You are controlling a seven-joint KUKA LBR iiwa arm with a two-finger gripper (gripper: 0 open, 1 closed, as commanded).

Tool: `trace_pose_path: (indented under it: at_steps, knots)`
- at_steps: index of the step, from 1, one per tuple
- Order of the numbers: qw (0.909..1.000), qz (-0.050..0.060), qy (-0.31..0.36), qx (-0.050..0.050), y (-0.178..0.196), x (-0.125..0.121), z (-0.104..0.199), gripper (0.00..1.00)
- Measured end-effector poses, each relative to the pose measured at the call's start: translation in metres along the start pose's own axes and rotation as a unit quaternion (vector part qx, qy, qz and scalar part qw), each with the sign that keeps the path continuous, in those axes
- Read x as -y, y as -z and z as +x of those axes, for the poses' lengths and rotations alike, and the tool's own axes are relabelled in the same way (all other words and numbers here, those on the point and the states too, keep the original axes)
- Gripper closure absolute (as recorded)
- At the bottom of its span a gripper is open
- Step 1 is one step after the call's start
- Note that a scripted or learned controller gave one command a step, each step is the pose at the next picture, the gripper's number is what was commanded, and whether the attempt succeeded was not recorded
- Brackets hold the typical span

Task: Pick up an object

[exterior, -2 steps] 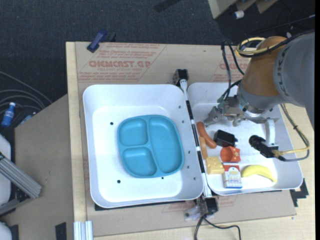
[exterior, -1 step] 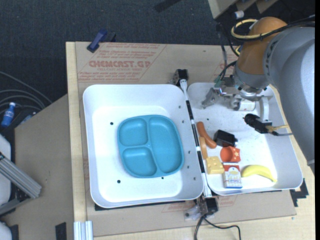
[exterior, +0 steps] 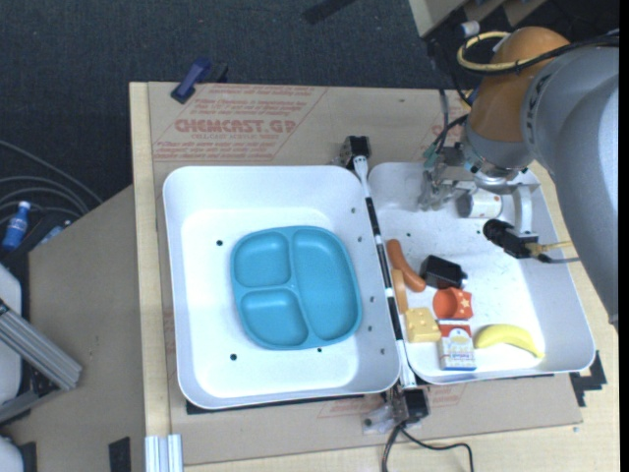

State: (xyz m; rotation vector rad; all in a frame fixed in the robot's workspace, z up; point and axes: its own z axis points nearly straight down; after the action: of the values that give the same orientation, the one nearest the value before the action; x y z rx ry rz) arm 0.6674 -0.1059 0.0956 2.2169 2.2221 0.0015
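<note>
- The arm (exterior: 550, 96) comes in from the upper right of the frame, its orange band (exterior: 506, 87) showing just above the wrist.
- The gripper (exterior: 447, 187) hangs over the upper left corner of the right bin (exterior: 565, 313), close to that bin's back wall.
- Whether the gripper is open or closed, I cannot tell (the wrist body covers most of it), and nothing can be seen held in it.
- The objects lie in the lower half of the right bin, well apart from the gripper.
- A hot dog (exterior: 403, 266) lies along the bin's left wall, tilted.
- A black block (exterior: 442, 268) sits just right of the hot dog.
- A red piece (exterior: 453, 304) lies below the black block, touching or nearly touching it.
- A yellow cheese wedge (exterior: 423, 324) sits lower left of the red piece, just beside it.
- A small carton (exterior: 458, 348) lies near the bin's lower edge (white with red print), right beside the cheese wedge.
- A banana (exterior: 508, 338) lies to the right of the carton, near the lower right corner.
- The left bin (exterior: 197, 214) holds a blue divided plate (exterior: 295, 286) near its middle.
- Both bins sit on a cardboard sheet (exterior: 236, 121) with red print, in the centre of the frame.
</note>
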Motion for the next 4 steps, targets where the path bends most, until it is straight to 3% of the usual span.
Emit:
trace_pose_path:
  at_steps: [1, 2, 3, 4]
  knots:
    - [1.0, 0.0, 0.0, 0.0, 0.0, 0.0, 0.0, 0.0]
    - [1.0, 0.002, -0.001, 0.0, -0.011, 0.001, -0.015, 0.0]
    - [1.0, 0.0, -0.001, 0.0, 0.0, 0.0, -0.014, 1.0]
    - [1.0, 0.001, -0.001, 0.0, 0.0, 0.0, -0.014, 0.0]
